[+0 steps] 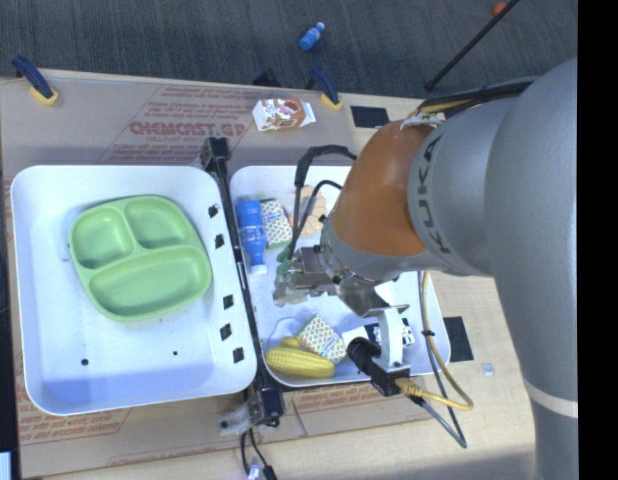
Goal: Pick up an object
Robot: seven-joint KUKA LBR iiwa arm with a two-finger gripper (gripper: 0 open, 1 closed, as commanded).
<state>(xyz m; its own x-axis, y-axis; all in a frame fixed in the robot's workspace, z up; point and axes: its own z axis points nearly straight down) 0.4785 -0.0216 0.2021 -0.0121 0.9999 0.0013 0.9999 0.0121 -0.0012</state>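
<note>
Left bin [49, 298] lay largely open around a green divided plate [141, 256], right bin [274, 180] was crowded, arm [429, 198] overhung its middle, blue bottle [251, 233] lined the divider, corn cob [299, 363] blocked the near edge.

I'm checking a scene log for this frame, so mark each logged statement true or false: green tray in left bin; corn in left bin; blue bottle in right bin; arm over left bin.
1. The green divided tray lies in the left bin. True.
2. The yellow corn cob lies in the left bin. False: it lies in the right bin, near its front edge.
3. The blue bottle lies in the right bin. True.
4. The arm reaches over the left bin. False: it hangs over the right bin.
</note>
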